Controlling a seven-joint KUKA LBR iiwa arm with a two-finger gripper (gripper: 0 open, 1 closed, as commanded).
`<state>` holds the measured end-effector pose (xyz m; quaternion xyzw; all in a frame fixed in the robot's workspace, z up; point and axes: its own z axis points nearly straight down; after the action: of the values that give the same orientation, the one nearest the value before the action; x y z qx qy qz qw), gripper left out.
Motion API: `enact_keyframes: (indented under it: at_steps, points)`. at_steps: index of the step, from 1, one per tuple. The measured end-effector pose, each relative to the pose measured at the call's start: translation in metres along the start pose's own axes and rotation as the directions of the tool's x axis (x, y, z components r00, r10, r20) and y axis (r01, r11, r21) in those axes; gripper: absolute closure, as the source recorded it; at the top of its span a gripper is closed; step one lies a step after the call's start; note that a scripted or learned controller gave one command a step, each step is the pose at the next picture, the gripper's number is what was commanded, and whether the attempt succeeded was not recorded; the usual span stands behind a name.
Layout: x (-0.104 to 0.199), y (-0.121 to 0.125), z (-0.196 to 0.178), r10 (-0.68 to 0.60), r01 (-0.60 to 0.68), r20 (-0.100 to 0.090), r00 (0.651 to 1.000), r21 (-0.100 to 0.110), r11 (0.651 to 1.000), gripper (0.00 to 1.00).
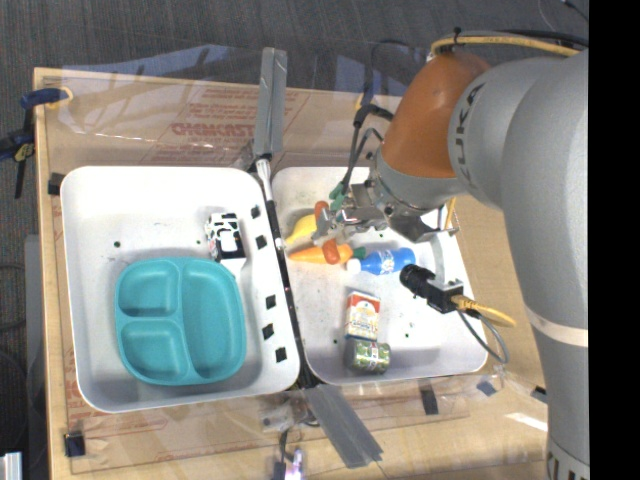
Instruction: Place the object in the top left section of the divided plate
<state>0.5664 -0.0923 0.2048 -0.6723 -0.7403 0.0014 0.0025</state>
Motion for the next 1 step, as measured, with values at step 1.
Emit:
enact_keyframes:
  at_steps: [1]
  points:
    - [0.1127, -0.0282, -0.0054, -0.024, 0.024, 0.002, 1.0, -0.001, 1.0, 1.0]
